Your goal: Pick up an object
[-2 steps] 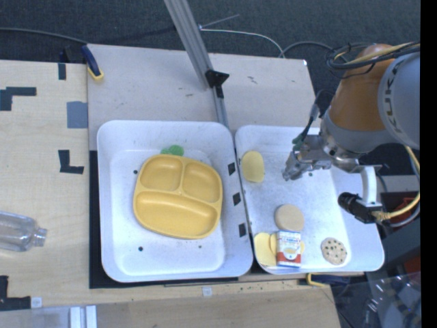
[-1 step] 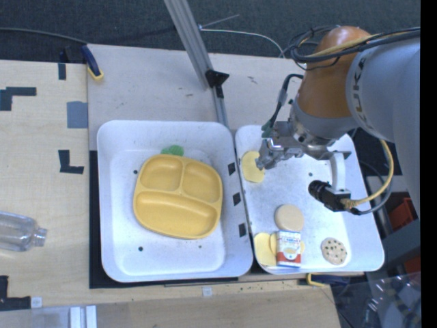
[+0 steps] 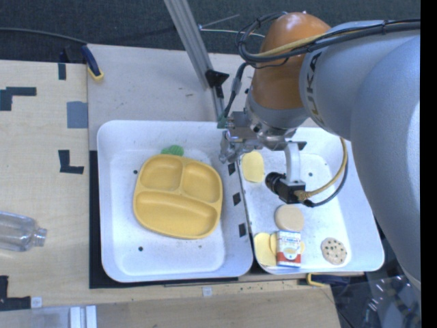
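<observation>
My gripper [image 3: 238, 144] hangs below the orange wrist band, over the top left corner of the right bin [image 3: 355, 203], close to the wall between the bins. Just below it a pale yellow piece [image 3: 252, 167] lies on the bin floor. Further toward the front lie a round tan disc [image 3: 289, 218], a yellow wedge [image 3: 264, 249], a small red and white carton [image 3: 290, 247] and a brown cookie [image 3: 334, 251]. The arm's bulk hides the underside of the gripper.
The left bin [image 3: 116, 183] holds a yellow divided plate [image 3: 179, 195] with a small green thing [image 3: 173, 150] behind it. A slanted metal rail [image 3: 191, 39] crosses the back. A clear plastic bottle [image 3: 17, 231] lies on the bench at far left.
</observation>
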Tool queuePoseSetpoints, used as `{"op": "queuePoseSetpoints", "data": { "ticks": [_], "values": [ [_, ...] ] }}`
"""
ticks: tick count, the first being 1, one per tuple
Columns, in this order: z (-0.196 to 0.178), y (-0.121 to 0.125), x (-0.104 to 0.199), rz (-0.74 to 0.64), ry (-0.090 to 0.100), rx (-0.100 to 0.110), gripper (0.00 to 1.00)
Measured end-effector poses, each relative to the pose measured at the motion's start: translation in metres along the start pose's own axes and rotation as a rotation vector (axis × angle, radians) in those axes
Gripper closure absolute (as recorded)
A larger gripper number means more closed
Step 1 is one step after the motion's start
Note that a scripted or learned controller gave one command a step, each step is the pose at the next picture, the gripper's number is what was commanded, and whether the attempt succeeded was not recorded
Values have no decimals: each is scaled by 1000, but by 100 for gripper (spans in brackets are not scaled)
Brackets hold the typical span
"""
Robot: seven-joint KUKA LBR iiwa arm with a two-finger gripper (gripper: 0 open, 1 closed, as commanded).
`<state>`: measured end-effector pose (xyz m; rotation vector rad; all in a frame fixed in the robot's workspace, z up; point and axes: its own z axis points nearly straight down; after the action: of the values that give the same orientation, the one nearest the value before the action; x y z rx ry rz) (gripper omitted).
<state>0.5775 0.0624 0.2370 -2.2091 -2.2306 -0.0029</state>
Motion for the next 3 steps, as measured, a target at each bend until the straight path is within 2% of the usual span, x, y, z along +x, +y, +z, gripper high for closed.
{"op": "queuePoseSetpoints", "data": {
  "ticks": [1,2,3],
  "values": [
    [0,1,-40,12,-5,2,100],
    [0,1,-38,10,-5,1,0],
    [-91,24,-6,4,-1,-8,0]
  ]
}}
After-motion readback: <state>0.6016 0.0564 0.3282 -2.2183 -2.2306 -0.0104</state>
